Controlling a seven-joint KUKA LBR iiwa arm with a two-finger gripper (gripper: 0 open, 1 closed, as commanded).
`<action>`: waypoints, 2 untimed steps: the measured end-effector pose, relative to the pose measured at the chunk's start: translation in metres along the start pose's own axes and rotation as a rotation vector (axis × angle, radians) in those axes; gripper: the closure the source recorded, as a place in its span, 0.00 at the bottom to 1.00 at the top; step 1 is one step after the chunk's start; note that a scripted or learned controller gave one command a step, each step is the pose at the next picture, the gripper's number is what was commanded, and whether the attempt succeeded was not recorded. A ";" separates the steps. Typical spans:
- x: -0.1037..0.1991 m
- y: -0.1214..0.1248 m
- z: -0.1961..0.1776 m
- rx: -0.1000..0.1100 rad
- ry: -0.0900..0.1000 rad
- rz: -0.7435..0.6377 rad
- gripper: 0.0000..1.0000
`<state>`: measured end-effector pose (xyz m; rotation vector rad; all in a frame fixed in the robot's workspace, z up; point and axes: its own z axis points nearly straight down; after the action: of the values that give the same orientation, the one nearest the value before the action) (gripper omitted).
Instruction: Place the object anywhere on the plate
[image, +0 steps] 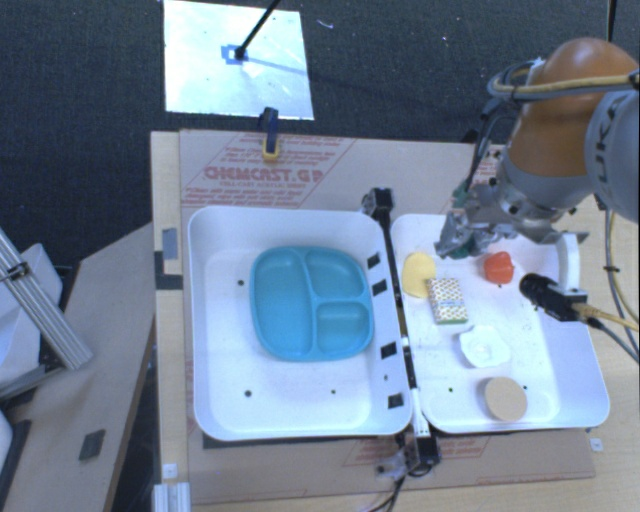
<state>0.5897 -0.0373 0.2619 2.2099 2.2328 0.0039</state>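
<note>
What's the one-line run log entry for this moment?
gripper: over right bin, beside yellow object | blue plate: left bin, nothing on it | placement: not yet done

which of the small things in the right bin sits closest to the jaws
The yellow object, at the bin's left edge just below the gripper. The orange-red object lies a little farther right; the tan disc is farthest.
</note>
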 end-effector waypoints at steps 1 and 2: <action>0.044 -0.005 0.019 0.001 0.000 0.001 1.00; 0.093 -0.017 0.035 0.002 0.000 0.001 1.00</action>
<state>0.5721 0.0556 0.2267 2.2121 2.2331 0.0020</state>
